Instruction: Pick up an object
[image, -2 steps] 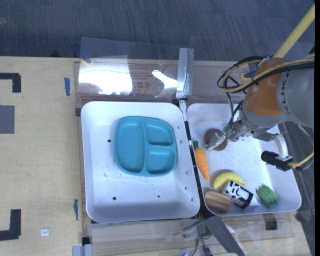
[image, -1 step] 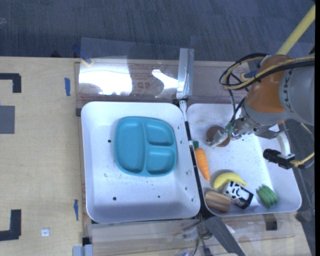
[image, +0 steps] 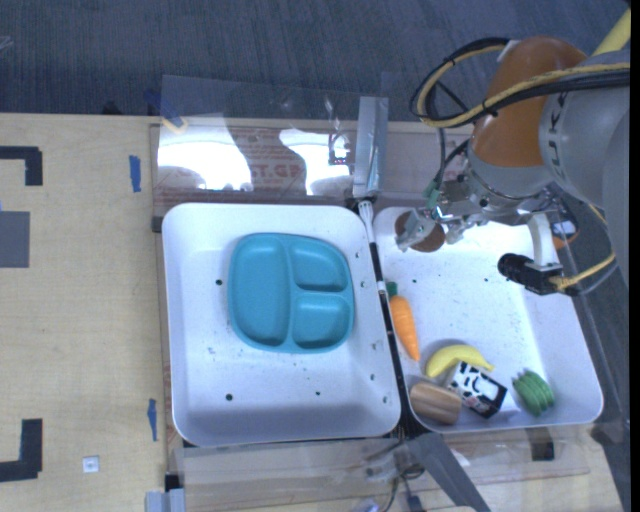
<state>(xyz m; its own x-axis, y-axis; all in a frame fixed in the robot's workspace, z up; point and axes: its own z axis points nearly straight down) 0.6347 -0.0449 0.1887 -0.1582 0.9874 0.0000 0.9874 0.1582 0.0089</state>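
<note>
Right bin (image: 560, 330), arm (image: 530, 110) overhead, tool (image: 425, 228) lowered

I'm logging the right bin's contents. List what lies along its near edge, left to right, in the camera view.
Brown wooden piece → black-and-white item → green object. The banana sits just behind the first two, so it is left out.
</note>
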